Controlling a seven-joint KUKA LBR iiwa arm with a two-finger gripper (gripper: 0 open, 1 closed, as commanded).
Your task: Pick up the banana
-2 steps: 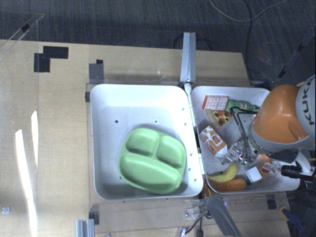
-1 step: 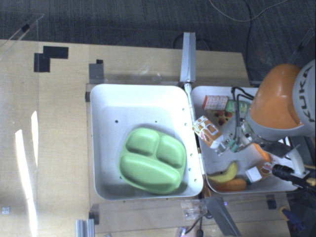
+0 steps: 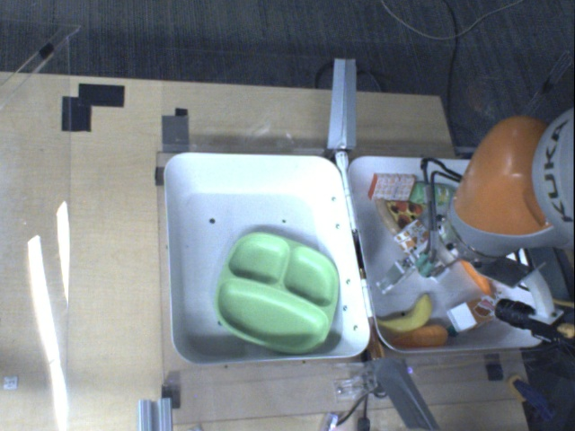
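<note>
A robotics lab: wooden bench (image 3: 99,268), white bins (image 3: 180,241), trailing cables (image 3: 440,25).

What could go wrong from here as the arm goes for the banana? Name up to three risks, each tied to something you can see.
1. The banana lies against an orange-brown item at the right bin's near wall, so the claw might catch both, or the wall.
2. Packets crowd that bin and could be knocked aside.
3. A cable near the wrist could snag.
</note>
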